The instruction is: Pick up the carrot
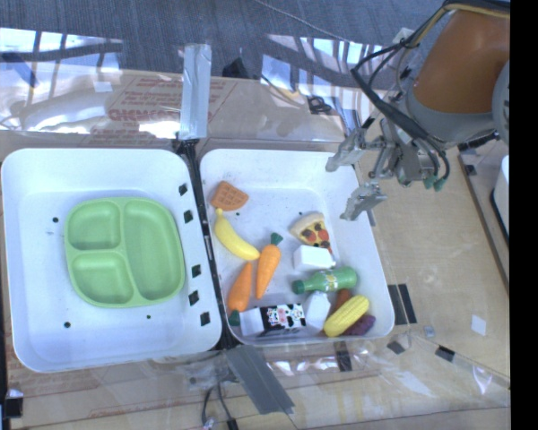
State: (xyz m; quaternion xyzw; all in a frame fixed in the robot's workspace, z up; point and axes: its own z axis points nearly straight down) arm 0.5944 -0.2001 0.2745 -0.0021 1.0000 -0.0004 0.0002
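While the arm [457, 56] reaches in from three o'clock, its gripper [363, 173] hangs over the one o'clock corner of the right bin [278, 164], the two grey fingers [362, 200] spread apart with nothing between them. The carrot [266, 268] lies near the middle of that bin, its green top pointing to twelve o'clock and its orange tip to six, well apart from the gripper, which sits at its two o'clock. A second, smaller carrot [240, 287] lies touching it on the eight o'clock side. A banana [234, 237] rests at the carrot's ten o'clock, just beside it, and a waffle-patterned orange piece [229, 195] sits above the banana toward eleven. At the carrot's two o'clock there is a pizza slice [311, 230], with a white block [315, 258] just below it. A green bottle [325, 281] lies on its side at four o'clock, and beyond it a yellow corn cob [346, 315] rests on a dark purple item [362, 326]. A small black-and-white carton [282, 316] lies at six o'clock. The left bin [27, 267] holds a green divided plate [124, 251]
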